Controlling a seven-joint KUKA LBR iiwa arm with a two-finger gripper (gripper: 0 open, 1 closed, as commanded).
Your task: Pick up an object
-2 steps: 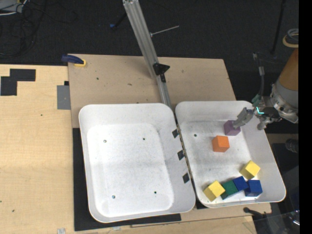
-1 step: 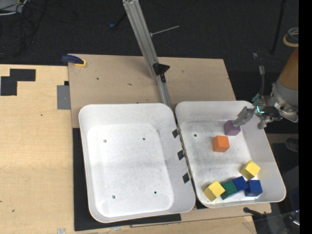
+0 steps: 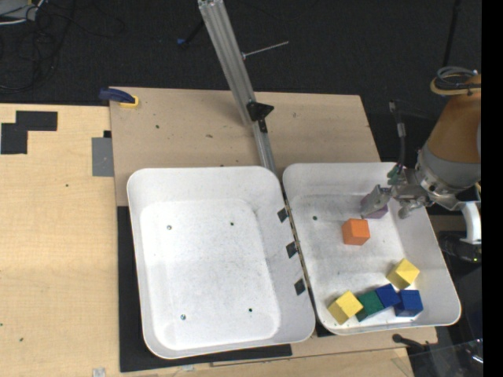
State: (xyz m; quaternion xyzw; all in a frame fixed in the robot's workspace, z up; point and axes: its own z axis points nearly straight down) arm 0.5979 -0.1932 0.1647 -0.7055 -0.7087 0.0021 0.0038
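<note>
We see a wooden tabletop (image 3: 55, 234) stretching away well to the left of the tool. A slanted aluminium rail (image 3: 233, 69) rises up and to the left of the tool, with a blue-and-yellow clamp (image 3: 119, 96) far beyond it at the tabletop's back edge. Black cables (image 3: 31, 6) lie in the far left corner.

**Grey arm, orange band, metal pincer**

The arm (image 3: 454, 144) wears a broad orange band above a rounded grey wrist collar. A thin loop of cable sits atop the band. Below the collar, the pincer (image 3: 391, 203) is dull grey metal, angular, with small dark fittings. A white piece shows just beside the collar.
</note>
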